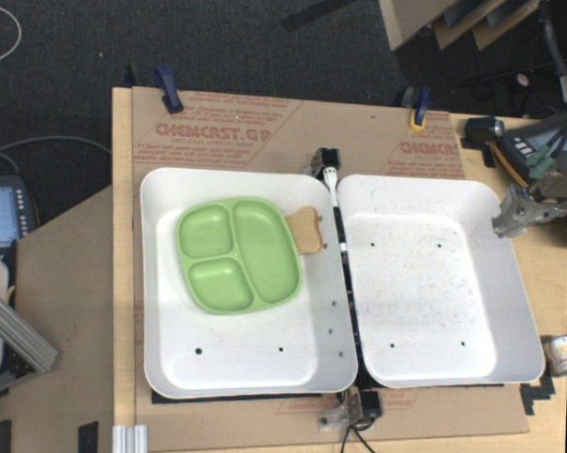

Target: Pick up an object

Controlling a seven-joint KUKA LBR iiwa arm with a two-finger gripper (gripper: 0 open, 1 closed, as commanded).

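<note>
A green three-compartment plate [239,256] lies flat in the left bin [166,338], toward its back. A small tan block, like a slice of toast [306,230], rests against the plate's right rim near the divide between the bins. My gripper [519,214] hangs at the far right, over the back right rim of the right bin [430,302]. It is well away from both objects, and nothing shows in its grasp.
Both bins sit on a cardboard sheet [222,124] held by blue and yellow clamps at the back. A black cable fitting [326,162] sits at the back between the bins. Arm hardware and cables [531,152] crowd the right edge.
</note>
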